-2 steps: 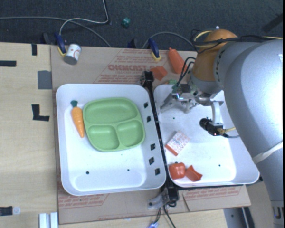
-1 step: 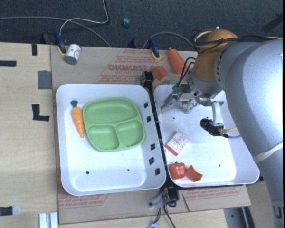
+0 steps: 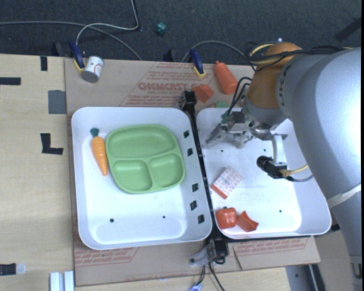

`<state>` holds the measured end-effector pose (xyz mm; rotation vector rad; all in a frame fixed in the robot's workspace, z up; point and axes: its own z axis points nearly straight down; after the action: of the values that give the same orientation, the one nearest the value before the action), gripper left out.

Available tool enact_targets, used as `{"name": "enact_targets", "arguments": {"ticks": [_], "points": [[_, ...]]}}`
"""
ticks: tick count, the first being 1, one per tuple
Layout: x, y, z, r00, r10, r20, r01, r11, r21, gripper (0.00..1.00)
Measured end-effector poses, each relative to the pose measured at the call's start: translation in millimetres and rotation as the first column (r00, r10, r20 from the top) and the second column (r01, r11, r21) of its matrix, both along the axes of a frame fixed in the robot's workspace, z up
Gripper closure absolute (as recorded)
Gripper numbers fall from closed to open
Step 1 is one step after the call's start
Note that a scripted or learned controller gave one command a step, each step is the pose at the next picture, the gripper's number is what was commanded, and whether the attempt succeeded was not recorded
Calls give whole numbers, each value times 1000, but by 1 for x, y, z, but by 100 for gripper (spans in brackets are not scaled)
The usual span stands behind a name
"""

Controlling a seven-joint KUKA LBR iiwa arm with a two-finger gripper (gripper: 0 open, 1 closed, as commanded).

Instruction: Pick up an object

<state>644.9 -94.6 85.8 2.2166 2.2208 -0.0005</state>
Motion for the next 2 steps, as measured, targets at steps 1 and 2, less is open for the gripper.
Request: {"name": "enact_targets", "arguments": {"ticks": [1, 2], "points": [[24, -2, -1, 1000, 1, -1, -1, 1000, 2, 0], [18, -1, 0, 1000, 0, -1, 0, 1000, 0, 0]]}}
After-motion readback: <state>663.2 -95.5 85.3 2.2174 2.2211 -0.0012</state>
